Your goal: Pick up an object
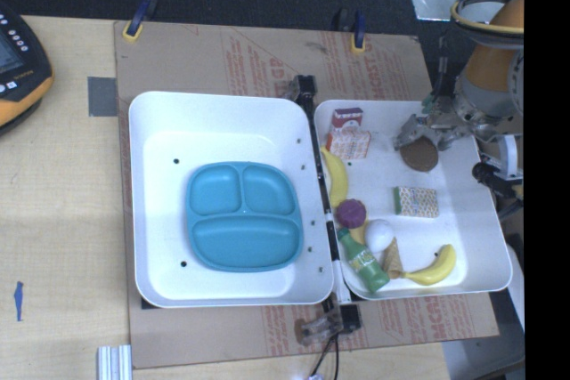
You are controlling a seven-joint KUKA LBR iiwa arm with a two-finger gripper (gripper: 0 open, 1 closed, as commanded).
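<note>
Gripper low at right bin's back edge, right over brown disc, likely lining up a grab. Jaw state unclear. Disc flat on floor.

1. Both white bins look like smooth, slightly glossy plastic.
2. The blue divided plate is smooth matt plastic.
3. The cardboard sheet beneath looks matt and papery.
4. The bench looks like pale wood.
</note>
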